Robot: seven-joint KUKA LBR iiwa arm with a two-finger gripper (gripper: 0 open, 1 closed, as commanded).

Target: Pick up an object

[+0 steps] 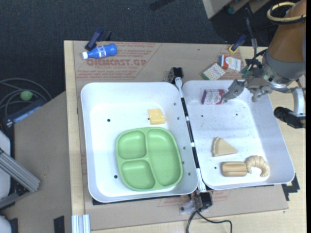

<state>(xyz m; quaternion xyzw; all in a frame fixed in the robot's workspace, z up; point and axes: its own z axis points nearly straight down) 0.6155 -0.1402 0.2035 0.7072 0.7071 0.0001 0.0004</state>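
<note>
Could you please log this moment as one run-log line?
gripper: open, over right white bin far edge | beside small red-and-white packet | nothing held

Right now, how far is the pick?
Done: the arm has reached the right bin. In hand: nothing visibly; the gripper hovers at the bin's far end, one finger near the red-and-white packet. Left: grasp and lift. The wedge, bread roll and croissant lie untouched.

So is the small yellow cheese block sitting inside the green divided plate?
No, the yellow cheese block lies on the left white bin's floor, just beyond the green divided plate's far rim.
</note>
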